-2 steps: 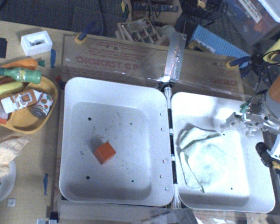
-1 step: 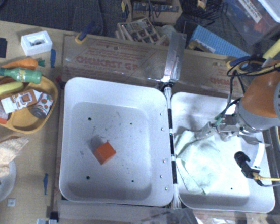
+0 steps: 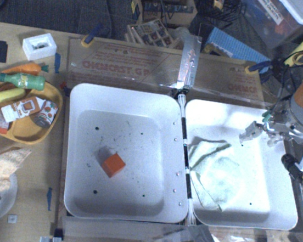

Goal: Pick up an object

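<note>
While the hand (image 3: 258,130) hangs over the right bin (image 3: 277,214) near its back edge, whether it is apart or together cannot be told, and nothing sits in it. The risk: a descent here closes on bare floor or snags the clear crumpled plastic (image 3: 214,173) nearby. The orange block (image 3: 114,165) lies in the left bin (image 3: 86,109), well apart from the hand, across the divider.

A block (image 3: 114,165) lies in the left bin (image 3: 87,104); a cloth (image 3: 214,173) in the right bin (image 3: 277,217).
</note>
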`<act>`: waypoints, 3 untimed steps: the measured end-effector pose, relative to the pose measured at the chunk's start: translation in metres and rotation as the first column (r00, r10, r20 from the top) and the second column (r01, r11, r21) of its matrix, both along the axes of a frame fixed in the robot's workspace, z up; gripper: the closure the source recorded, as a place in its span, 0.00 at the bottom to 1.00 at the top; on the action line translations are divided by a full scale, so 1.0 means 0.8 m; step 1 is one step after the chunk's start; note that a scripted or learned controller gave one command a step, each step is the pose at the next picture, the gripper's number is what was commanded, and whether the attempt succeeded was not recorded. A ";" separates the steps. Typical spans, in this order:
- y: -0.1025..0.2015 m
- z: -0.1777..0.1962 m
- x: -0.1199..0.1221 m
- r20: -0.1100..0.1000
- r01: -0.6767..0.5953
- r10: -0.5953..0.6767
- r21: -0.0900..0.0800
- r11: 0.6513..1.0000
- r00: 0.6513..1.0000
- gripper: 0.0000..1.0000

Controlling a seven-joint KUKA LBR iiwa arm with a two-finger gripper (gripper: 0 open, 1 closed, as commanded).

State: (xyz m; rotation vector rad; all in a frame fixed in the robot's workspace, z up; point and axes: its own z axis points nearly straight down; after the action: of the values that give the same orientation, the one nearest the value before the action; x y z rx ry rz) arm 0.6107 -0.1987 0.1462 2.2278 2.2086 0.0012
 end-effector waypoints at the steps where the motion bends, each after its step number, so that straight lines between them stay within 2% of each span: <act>1: -0.003 -0.049 -0.011 -0.004 -0.031 0.031 0.003 1.000 1.000 0.00; 2: 0.092 -0.072 0.028 0.005 -0.077 0.077 0.001 0.997 0.997 0.00; 3: 0.001 -0.011 0.041 0.001 -0.054 0.054 0.000 0.999 0.999 0.00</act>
State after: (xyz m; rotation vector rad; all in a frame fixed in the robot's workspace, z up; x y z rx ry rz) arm 0.6436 -0.1975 0.1375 2.1670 2.2674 0.0018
